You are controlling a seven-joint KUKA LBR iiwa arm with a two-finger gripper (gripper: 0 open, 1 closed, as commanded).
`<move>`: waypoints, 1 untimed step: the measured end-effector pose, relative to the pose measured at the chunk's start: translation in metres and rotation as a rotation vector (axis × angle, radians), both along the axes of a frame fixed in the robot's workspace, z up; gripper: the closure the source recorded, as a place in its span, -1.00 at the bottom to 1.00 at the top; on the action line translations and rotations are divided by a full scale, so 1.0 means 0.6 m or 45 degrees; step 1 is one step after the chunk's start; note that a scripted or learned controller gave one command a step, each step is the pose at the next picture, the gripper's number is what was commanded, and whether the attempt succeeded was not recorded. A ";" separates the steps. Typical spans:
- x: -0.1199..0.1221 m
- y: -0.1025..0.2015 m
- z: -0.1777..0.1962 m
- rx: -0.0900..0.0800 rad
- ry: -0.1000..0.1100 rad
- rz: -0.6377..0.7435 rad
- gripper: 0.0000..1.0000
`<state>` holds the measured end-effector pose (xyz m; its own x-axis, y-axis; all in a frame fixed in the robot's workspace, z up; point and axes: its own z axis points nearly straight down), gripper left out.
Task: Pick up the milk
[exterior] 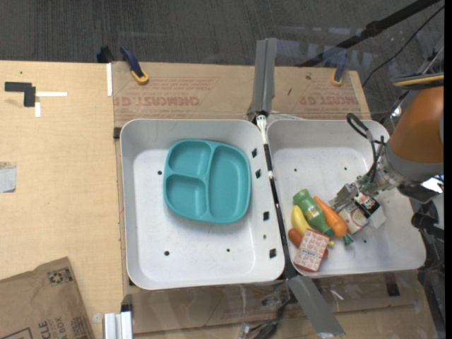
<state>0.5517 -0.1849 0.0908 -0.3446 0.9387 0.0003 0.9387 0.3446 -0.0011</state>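
Note:
In the right bin [395, 256], what looks like the milk [366, 212] is a small white carton with a red and black label, lying tilted at the right end of a pile of toy food. My gripper [351, 195] hangs from the grey and orange arm and is right over the carton's upper left edge, touching or almost touching it. The arm hides part of the carton, and I cannot tell whether anything is gripped.
The pile beside the carton holds a green bottle [308, 205], a yellow banana [299, 222], an orange carrot [332, 217] and a red and white box [311, 251]. A teal divided plate [208, 181] lies in the left bin [141, 246]. The bins' shared wall [267, 182] runs between them.

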 end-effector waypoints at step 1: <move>0.001 -0.001 0.014 -0.001 -0.002 -0.004 1.00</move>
<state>0.5526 -0.1857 0.0993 -0.3417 0.9398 -0.0007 0.9398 0.3417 -0.0001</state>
